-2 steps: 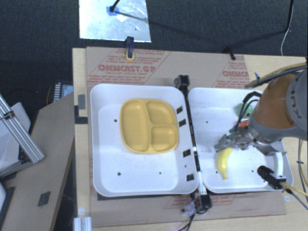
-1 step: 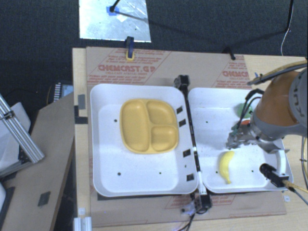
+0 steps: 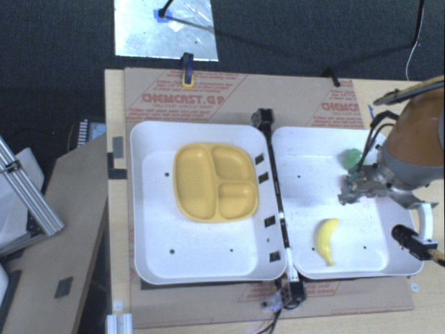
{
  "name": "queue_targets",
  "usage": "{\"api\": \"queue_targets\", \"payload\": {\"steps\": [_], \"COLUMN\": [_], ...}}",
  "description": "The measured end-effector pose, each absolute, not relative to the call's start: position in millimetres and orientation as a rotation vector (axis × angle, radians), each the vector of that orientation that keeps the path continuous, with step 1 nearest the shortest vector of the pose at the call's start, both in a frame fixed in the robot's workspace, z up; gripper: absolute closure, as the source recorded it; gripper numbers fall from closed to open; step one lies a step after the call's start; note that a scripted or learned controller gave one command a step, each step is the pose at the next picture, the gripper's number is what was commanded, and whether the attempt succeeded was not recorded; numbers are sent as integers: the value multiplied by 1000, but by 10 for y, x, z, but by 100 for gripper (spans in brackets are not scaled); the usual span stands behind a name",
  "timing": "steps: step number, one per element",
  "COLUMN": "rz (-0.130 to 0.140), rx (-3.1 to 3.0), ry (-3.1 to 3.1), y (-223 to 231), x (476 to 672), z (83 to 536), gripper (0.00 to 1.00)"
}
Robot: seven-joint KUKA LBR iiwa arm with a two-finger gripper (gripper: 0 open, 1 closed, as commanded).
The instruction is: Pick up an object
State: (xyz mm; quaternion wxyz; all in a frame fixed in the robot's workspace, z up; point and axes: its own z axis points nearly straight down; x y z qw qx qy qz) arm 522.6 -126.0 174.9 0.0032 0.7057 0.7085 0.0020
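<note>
Hand [image 3: 350, 188] low inside the right bin [image 3: 306, 256], toward 3 o'clock of the view; cannot tell if open or closed. Yellow banana [image 3: 327, 240] lying free at about 7 o'clock from the hand, apart from it. Green thing [image 3: 350, 158] just at 12 o'clock of the hand. Yellow divided plate [image 3: 214, 181] in the left bin [image 3: 153, 256].

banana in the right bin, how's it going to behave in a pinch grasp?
The banana looks like smooth moulded plastic, so probably stiff, light and a bit slippery. Its curved, tapering body may rock or spin if pinched off-centre. It lies flat on the right bin floor, so a push likely slides it rather than rolls it.
</note>
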Motion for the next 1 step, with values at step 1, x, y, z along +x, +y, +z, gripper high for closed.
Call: {"api": "queue_targets", "payload": {"steps": [1], "rz": [7], "rx": [2212], "ry": [2221], "y": [-1264], "x": [5247], "z": [2289], "gripper": [100]}}
